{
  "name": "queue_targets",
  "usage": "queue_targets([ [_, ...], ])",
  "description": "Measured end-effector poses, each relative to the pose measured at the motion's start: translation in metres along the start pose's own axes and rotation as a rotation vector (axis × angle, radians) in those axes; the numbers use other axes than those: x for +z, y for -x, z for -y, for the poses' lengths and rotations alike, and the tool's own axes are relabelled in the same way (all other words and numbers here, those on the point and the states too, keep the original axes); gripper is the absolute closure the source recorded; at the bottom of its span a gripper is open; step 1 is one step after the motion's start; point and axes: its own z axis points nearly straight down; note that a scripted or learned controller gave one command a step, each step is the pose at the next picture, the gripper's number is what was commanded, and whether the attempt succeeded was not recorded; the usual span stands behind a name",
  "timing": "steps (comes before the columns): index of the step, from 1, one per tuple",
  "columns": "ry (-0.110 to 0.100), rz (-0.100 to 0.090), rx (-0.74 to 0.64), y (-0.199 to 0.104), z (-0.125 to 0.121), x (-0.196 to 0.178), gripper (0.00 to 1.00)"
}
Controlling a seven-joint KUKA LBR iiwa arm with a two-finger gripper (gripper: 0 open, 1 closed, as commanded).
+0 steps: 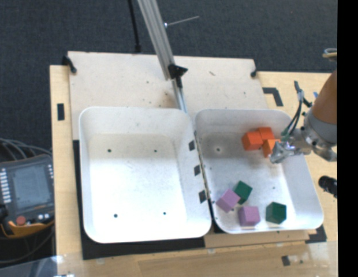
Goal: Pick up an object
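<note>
- Gripper [278, 153] sat low in the right bin [300, 212], touching the orange blocks [258, 138]; its grasp could not be told.
- No lift was evident; the pick appeared undone.
- Right wall ran close.
- Purple cubes [239, 208] and green cubes [260, 203] lay well apart near the front; open floor lay between.

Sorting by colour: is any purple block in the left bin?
No, both purple blocks lie in the right bin.

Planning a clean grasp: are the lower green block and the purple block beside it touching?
Apart. The camera view shows white bin floor between the green block and the purple block.
</note>
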Motion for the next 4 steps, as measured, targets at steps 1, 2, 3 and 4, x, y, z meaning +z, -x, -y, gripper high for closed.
queue_targets([
  [1,0.000,0.000,-0.002,0.002,-0.002,-0.055,1.00],
  [2,-0.007,-0.003,-0.005,-0.053,0.004,-0.047,1.00],
  [3,-0.006,-0.005,-0.006,-0.105,0.007,-0.061,1.00],
  [4,-0.008,-0.005,-0.006,-0.160,0.007,-0.053,1.00],
])
